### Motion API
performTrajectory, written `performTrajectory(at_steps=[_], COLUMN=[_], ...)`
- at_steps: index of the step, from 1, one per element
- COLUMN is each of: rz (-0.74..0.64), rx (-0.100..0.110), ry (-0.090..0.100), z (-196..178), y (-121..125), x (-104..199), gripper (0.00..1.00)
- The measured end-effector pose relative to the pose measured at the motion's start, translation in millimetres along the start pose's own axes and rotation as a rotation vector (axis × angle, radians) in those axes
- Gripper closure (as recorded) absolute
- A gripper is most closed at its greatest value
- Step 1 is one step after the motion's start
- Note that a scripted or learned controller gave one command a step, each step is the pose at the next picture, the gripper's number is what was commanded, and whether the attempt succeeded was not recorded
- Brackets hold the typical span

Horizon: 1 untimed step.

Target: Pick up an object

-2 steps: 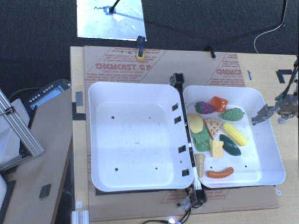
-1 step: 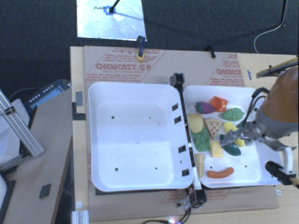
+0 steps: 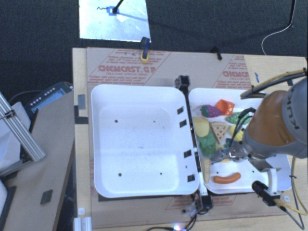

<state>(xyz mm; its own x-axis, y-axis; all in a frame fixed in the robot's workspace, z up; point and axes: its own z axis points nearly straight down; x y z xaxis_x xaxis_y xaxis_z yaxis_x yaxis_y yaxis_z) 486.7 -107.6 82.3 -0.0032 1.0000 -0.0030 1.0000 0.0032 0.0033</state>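
The gripper (image 3: 225,154) is lowered into the right bin (image 3: 240,186), beside a green leafy toy (image 3: 208,144) and a pizza slice (image 3: 220,130). Finger opening and grasp cannot be determined. A sausage (image 3: 226,178) lies nearer the front wall. Purple grapes (image 3: 209,110) sit behind.

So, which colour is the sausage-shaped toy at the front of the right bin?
Red-orange; the sausage toy shows clearly in the camera view.

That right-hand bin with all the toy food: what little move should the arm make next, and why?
Probably a short drop straight down. The gripper hangs over the green piece in the right bin, beside the pizza slice, and nothing looks picked up yet.
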Motion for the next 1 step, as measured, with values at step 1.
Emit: performTrajectory(at_steps=[1], rz=[0.001], rx=[-0.001], ry=[0.002], z=[-12.6], y=[1.6], x=[-0.8], gripper=[1.0])
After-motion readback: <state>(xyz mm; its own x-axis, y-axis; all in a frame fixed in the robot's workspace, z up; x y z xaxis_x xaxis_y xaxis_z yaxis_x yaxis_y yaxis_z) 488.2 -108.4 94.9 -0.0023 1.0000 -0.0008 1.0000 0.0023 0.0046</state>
